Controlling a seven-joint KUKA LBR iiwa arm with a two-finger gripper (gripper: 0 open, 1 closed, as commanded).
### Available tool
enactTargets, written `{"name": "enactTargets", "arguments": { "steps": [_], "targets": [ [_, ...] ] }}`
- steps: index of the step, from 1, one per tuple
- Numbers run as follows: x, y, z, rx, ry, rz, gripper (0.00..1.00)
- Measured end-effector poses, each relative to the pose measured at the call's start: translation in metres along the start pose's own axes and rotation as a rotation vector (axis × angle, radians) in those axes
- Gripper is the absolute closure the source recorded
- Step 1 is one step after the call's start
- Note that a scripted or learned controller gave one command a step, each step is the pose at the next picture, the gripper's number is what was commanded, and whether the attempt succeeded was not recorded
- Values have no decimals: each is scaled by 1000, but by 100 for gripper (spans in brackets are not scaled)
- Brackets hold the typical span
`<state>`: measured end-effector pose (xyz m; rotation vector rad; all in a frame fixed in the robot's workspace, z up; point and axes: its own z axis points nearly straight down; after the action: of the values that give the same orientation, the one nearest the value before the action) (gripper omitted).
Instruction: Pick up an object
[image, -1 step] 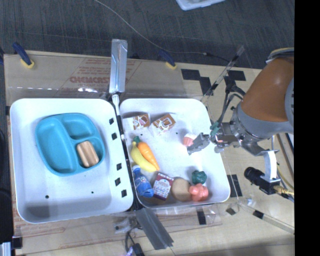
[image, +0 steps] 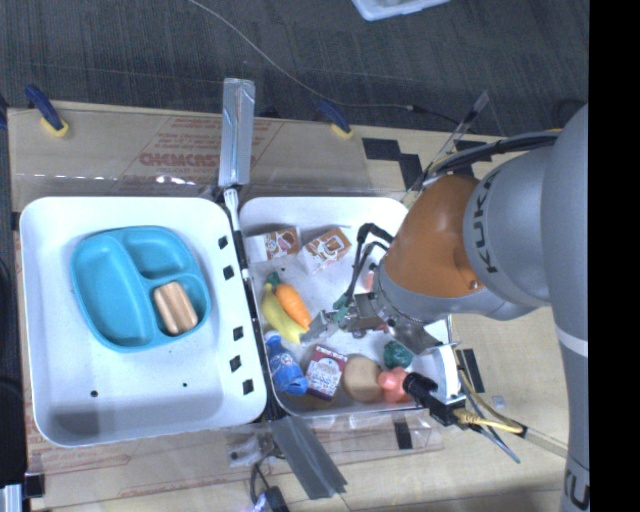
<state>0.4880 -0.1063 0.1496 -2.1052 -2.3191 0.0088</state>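
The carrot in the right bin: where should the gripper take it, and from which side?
Probably across the carrot's thick orange middle, coming straight down, fingers closing across its width. It lies flat and slanted, with the banana tight along one side, so that finger has little room.

lighting: bright, even overhead light, with soft short shadows along the inner walls of the left bin (image: 40, 300) and under the blue tray (image: 120, 285). glare: mild sheen on the orange band (image: 435, 245) and grey arm (image: 530, 230). sharpness: moderate, small items in the right bin (image: 300, 212) slightly soft.
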Motion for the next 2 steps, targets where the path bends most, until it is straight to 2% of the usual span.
{"name": "enactTargets", "arguments": {
  "steps": [1,2],
  "targets": [
    [4,-4,46,-33,-20,-109,0],
    [27,-7,-45,-16,-5,-181,0]
  ]
}}
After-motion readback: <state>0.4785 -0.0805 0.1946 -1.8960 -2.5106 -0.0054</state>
